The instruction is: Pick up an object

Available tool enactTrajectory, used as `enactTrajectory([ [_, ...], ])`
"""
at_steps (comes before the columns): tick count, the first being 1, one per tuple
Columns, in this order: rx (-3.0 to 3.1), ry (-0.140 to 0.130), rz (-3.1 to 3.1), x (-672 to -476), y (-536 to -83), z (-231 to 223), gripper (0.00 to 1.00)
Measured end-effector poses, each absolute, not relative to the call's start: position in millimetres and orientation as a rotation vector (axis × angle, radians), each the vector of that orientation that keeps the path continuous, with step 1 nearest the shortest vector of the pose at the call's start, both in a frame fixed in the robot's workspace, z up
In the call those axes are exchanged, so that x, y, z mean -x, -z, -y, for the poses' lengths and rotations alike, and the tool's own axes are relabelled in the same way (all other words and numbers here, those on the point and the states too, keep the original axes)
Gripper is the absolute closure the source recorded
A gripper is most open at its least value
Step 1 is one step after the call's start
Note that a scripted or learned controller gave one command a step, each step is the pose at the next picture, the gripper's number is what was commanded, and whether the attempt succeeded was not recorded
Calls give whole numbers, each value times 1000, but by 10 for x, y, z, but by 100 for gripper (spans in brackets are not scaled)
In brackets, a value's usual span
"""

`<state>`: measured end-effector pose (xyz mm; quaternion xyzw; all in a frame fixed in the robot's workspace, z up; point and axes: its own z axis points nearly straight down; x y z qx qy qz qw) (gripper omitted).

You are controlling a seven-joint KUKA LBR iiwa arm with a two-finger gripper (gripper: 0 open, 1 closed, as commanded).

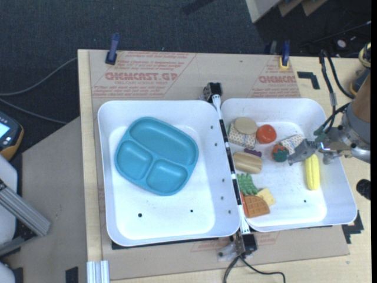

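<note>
one corn cob (312,172) beside claw (304,151)

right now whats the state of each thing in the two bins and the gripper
blue tray: flat in left bin, holds nothing
muffin: upright, right bin
tomato: loose beside muffin
hot dog: lying flat
corn: lying flat, free
waffle: flat by the near wall
gripper: low over right bin, nothing seen between its fingers
</note>
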<state>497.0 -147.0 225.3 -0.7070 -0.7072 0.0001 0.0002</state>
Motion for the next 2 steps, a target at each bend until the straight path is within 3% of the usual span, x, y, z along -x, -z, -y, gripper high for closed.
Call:
enactTrajectory([
  [1,2235,11,2237,-5331,-1017,2028,0],
  [2,2238,12,2238,-5341,-1117,2030,100],
])
